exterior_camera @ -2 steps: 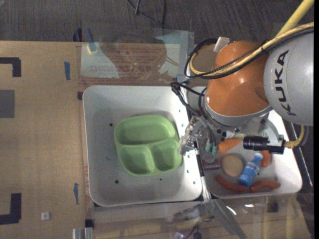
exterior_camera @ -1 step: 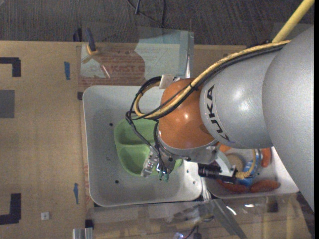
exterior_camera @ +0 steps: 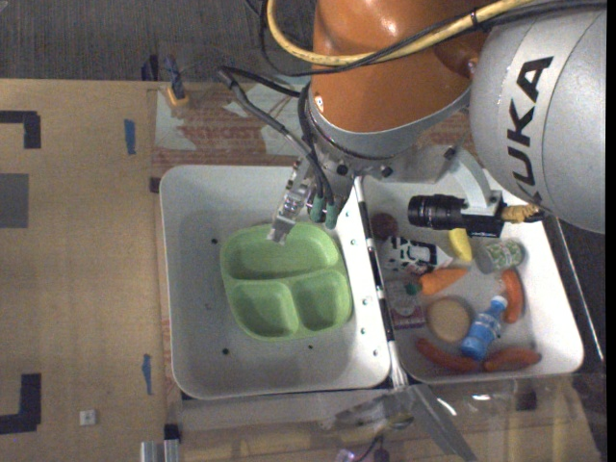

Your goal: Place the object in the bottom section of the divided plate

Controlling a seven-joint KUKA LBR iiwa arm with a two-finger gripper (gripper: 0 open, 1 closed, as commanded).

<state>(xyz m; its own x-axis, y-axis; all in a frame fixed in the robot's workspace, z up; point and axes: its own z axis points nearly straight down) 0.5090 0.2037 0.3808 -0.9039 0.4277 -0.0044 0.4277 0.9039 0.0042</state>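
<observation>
On a tan bench, two white bins (exterior_camera: pixel 178 287): green plate (exterior_camera: pixel 284 296) in the left, carrot (exterior_camera: pixel 443 280) among toys in the right. Gripper (exterior_camera: pixel 286 221) over the plate's top rim, open or closed impossible to tell. Likely light, hard, slick; best pinched mid-body.

Two white bins (exterior_camera: pixel 192 354), one green divided plate (exterior_camera: pixel 285 282), three sausages (exterior_camera: pixel 513 358).

Arm (exterior_camera: pixel 414 56) reaches in from right; end effector (exterior_camera: pixel 289 218) low, pointing down-left, fingers (exterior_camera: pixel 285 221) close together.
</observation>
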